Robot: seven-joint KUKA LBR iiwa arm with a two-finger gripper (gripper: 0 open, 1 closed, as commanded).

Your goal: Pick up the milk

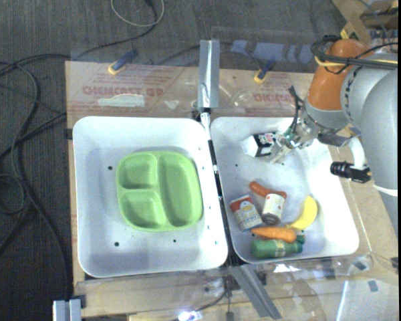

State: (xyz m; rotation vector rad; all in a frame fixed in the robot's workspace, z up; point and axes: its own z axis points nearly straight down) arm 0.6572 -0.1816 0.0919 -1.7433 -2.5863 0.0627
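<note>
- Right bin (334, 199): arm reaches in from the right, gripper (285, 141) low at far end, just beside the milk (264, 142), a small carton lying near the far wall.
- Step, I'd say: closing in for grasp. Can't tell if pincer is wide or narrow.
- Next: settle over carton, close.
- Left bin w/ green tray (159, 190): well apart.
- Banana (307, 213), carrot (277, 233), can (273, 207): near end, not in the way.

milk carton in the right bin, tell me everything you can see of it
The milk carton is a small box, white with a dark printed panel and a spot of red, seemingly cardboard. It lies tipped on its side on the floor of the right bin, in the far part, apart from the cluster of food items nearer the camera. The gripper sits right at its right end; whether it actually touches or grips the carton cannot be told.
</note>
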